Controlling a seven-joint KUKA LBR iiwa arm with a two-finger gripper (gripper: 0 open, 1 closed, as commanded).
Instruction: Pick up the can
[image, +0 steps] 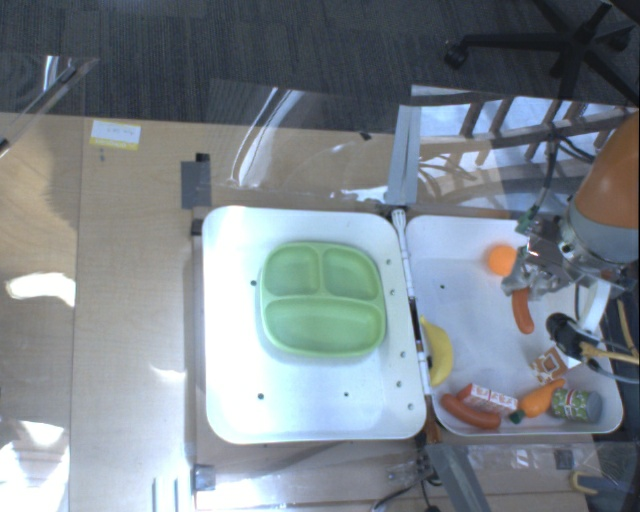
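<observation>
The gripper (532, 282) hovers over the right bin (450, 250), far from the can (575, 404). Its grip is unclear. Next, reach the can.

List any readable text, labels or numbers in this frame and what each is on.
None can be read.
Yellow sticker on the bench: dark print, too small to read.
Can, lying at the right bin's bottom right corner: green and white label, blurred.
Red and white carton in the right bin: markings blurred.
Small brown and white packet beside it: pattern visible, no legible words.
</observation>
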